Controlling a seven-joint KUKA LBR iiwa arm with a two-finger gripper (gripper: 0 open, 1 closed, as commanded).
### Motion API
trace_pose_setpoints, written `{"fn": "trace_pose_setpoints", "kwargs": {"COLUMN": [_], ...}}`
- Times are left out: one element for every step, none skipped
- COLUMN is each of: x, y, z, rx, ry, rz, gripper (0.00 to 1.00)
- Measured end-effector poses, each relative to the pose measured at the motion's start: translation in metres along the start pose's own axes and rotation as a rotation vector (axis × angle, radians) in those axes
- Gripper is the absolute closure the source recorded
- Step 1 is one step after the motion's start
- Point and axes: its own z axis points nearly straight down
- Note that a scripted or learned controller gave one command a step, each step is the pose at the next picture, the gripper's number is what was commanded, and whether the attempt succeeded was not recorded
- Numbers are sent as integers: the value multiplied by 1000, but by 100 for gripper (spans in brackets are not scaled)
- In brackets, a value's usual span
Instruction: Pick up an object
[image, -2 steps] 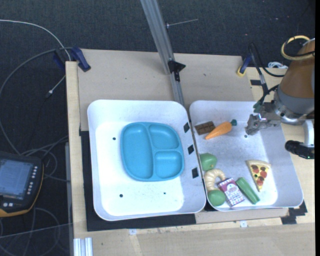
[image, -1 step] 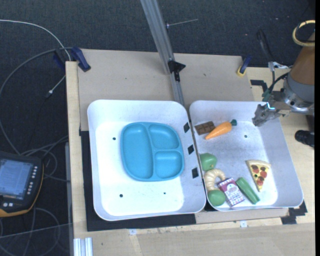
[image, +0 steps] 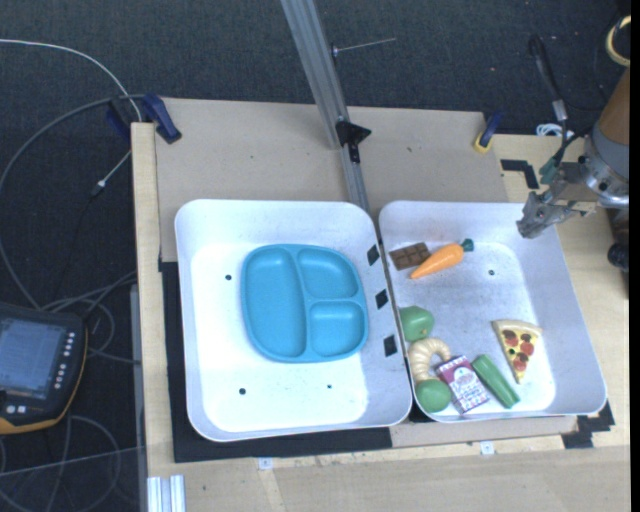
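The surface carries two shallow white bins side by side. The left bin holds a blue divided plate with three compartments, lying flat near its middle.

The right bin holds the loose objects. A toy carrot lies near the far left part of this bin, its green top pointing right, touching a small brown block on its left. A green pear-like fruit sits by the bin's left wall. Nearer the front edge, a cream ring-shaped pastry rests against a round green piece. Just beside these lies a small red and white carton, and next to it a green cucumber, tilted. A pizza slice lies to the right of that cluster.

The gripper hangs at the far right corner of the right bin, over its rim, well apart from every object. Nothing is seen between its fingers; whether they are open or closed cannot be told. The arm enters from the right.
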Motion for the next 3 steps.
{"fn": "trace_pose_setpoints", "kwargs": {"x": [64, 110, 159], "y": [10, 13, 30], "z": [3, 0, -7], "rx": [7, 8, 4], "ry": [5, 5, 4], "rz": [-5, -4, -4], "gripper": [100, 100, 100]}}
